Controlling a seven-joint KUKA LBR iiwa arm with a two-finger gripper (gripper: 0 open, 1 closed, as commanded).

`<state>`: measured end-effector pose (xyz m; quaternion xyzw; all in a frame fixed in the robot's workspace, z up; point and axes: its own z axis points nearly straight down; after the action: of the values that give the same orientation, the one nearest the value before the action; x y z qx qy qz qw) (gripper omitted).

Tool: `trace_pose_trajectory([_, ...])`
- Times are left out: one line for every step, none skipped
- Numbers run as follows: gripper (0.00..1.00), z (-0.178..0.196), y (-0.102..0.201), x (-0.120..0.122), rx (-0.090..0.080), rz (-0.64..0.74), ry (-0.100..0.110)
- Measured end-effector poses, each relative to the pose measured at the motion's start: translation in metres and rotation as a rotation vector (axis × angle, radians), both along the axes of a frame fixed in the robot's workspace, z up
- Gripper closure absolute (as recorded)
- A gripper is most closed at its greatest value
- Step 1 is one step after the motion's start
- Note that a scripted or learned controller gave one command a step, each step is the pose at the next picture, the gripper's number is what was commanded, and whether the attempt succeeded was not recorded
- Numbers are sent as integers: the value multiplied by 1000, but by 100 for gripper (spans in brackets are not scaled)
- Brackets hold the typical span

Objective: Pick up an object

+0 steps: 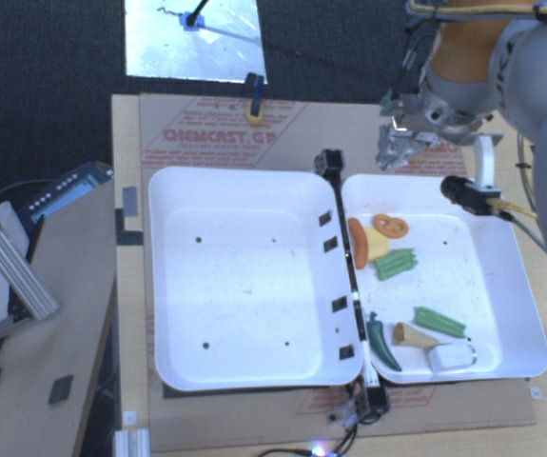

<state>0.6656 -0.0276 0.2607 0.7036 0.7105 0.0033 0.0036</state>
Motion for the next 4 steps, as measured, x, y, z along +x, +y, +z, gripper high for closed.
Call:
trace_pose_trajectory([100,86,60,4,3,0,-1])
trace_pose_trajectory([100,172,114,3,3,0,-1])
trace_pose_trajectory([100,206,103,3,1,-5,4])
trace_pose_trajectory([100,229,102,3,1,-4,5])
